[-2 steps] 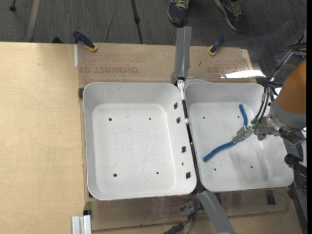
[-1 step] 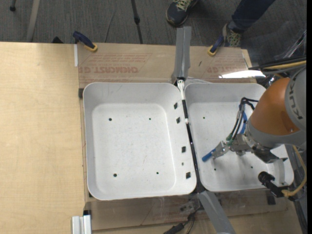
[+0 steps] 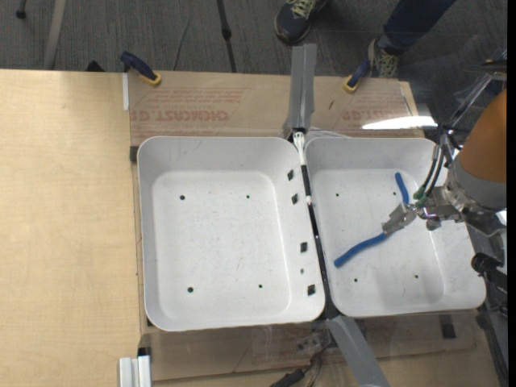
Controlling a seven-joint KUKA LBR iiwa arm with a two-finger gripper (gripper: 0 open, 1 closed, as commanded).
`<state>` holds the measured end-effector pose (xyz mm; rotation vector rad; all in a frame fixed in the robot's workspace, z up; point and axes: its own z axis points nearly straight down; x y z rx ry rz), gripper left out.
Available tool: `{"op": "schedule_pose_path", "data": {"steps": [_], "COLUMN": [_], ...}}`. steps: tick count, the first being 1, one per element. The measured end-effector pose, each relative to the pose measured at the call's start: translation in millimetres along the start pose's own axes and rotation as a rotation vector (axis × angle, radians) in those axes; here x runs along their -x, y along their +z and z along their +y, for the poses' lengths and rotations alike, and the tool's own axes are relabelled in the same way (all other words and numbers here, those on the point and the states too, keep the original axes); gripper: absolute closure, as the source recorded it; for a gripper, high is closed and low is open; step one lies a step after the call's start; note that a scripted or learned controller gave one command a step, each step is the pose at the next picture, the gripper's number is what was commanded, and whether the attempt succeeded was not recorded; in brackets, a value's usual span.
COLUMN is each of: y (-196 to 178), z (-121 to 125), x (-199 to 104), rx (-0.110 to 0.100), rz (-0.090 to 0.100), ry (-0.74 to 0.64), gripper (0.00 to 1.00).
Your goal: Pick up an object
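Blue flexible strip (image 3: 364, 249) lies diagonally in right bin (image 3: 379, 297), its upper end at the gripper (image 3: 401, 218); whether it is held cannot be told.

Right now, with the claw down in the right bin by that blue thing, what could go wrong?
1. The claw sits at one end of the long blue object, far from its middle, so a lift there may let it swing or slip out.
2. A separate short blue piece lies close behind and could get knocked.
3. The object lies flat on the right bin floor, so the claw may scrape the floor.
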<state>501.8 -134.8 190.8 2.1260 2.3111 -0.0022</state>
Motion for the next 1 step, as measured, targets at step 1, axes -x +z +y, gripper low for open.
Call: {"op": "schedule_pose_path", "data": {"steps": [1], "y": [100.4], "z": [-22.6], "x": [-29.8], "rx": [-0.003], "rz": [0.002], "ry": [0.145], "gripper": [0.0]}}
